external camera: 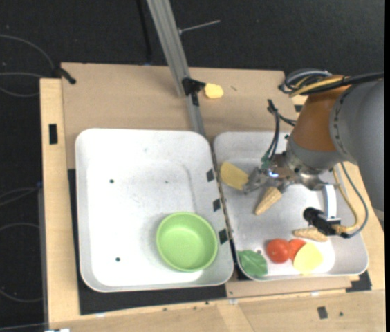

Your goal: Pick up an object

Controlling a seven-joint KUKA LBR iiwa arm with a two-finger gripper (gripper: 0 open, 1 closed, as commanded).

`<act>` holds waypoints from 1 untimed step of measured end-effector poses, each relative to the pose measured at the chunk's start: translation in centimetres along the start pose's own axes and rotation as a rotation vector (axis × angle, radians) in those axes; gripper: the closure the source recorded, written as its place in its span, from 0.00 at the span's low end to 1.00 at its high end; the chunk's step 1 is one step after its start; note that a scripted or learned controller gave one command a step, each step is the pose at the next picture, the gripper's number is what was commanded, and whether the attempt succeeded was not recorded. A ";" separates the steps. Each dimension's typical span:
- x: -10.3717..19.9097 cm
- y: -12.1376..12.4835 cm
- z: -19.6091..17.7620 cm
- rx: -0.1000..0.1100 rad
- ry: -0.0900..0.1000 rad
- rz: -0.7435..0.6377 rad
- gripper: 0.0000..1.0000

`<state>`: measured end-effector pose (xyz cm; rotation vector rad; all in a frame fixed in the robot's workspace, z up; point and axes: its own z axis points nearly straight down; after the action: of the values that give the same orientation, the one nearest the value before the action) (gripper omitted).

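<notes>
Camera view: claw [267, 180] sat low in right bin [347, 265]; open or closed, cannot tell. Tan ridged cone-shaped piece [267, 200] lay just nearside, long axis slanting far-right to near-left.

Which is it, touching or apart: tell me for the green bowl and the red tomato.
Apart. The camera view shows the bowl in the left bin and the tomato in the right bin, with both bin walls between them.

The grey arm [361, 116] enters from the frame's right, its orange band [314, 124] above the wrist; the pincer [263, 180] points down and left at centre right.
</notes>
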<state>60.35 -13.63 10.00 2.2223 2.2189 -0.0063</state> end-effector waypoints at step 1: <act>0.0 0.1 -1.2 -0.005 0.002 0.003 1.00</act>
<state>60.47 -13.66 11.23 2.2238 2.2145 0.0009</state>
